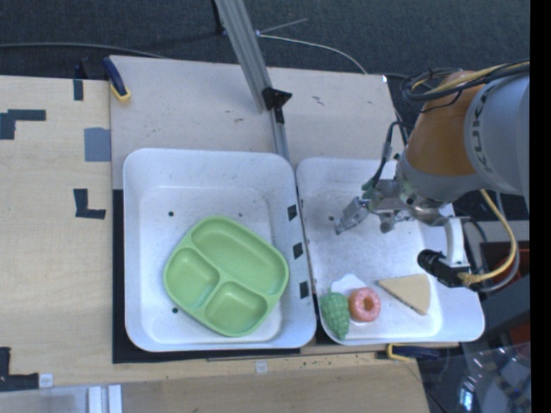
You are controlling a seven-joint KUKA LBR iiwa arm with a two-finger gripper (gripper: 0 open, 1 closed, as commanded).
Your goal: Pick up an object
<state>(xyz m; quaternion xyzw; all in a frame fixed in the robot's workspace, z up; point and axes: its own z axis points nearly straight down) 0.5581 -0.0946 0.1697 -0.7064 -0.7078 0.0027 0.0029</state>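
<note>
The gripper [368,217] hangs over the right bin [323,179], above its bare middle floor, reaching in from the right on the grey arm [504,136] with its orange band [439,136]. Two fingers [349,218] point down and to the left; they look spread apart, with nothing between them. Whether the tips touch the bin floor cannot be told from this angle.

The objects lie along the near edge of the right bin, well apart from the gripper. A tan wedge [409,292] sits toward the right corner. To its left is a pink donut [365,305], resting against a small white piece [347,283] that lies just behind it. A green knobbly toy [335,314] sits at the near left corner, touching the donut.

The left bin [142,231] holds a green divided plate [225,275] with three compartments, lying flat toward the near side. A metal pole [245,46] rises at a slant behind the bins, and a black cable [448,269] loops off the wrist at the right.
</note>
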